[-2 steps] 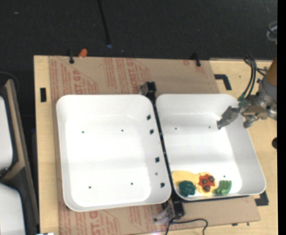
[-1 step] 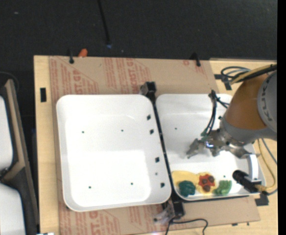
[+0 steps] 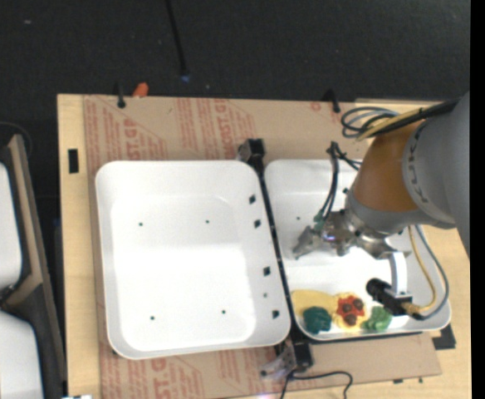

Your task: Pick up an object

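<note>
Right now the gripper [image 3: 305, 244] hangs seemingly spread and empty, the teal lump [image 3: 315, 318] lying just below it.

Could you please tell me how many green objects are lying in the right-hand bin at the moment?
2. A dark teal-green lump lies near the shallow white right bin's front edge, beside a yellow piece; a brighter green object sits further right. The grey arm may hide others.

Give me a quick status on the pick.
Gripper low in right bin, holding nothing visible. Toys clustered at bin's near edge, apart from gripper. Nothing in the way.
</note>
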`<state>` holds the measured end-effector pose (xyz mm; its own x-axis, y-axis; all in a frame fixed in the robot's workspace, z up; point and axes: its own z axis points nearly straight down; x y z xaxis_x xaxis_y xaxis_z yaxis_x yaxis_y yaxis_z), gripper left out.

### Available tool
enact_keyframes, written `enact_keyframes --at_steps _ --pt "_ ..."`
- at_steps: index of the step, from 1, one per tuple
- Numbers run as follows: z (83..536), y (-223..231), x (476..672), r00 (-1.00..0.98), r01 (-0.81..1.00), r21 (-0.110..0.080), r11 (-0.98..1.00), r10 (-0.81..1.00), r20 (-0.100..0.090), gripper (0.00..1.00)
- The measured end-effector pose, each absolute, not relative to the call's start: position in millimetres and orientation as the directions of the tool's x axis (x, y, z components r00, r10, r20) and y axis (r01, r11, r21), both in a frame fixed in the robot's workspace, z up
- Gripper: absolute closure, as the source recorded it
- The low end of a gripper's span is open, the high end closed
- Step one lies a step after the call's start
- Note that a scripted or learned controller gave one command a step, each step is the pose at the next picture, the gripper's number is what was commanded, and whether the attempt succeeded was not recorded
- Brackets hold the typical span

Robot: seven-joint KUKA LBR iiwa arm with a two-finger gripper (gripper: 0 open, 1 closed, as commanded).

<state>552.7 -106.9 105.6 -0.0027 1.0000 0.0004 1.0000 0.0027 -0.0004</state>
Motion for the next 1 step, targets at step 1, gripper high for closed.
enact_keyframes --at_steps 1 --pt "215.8 -91.8 519.6 -0.001 1.000 0.011 0.001 1.000 0.000 0.00"
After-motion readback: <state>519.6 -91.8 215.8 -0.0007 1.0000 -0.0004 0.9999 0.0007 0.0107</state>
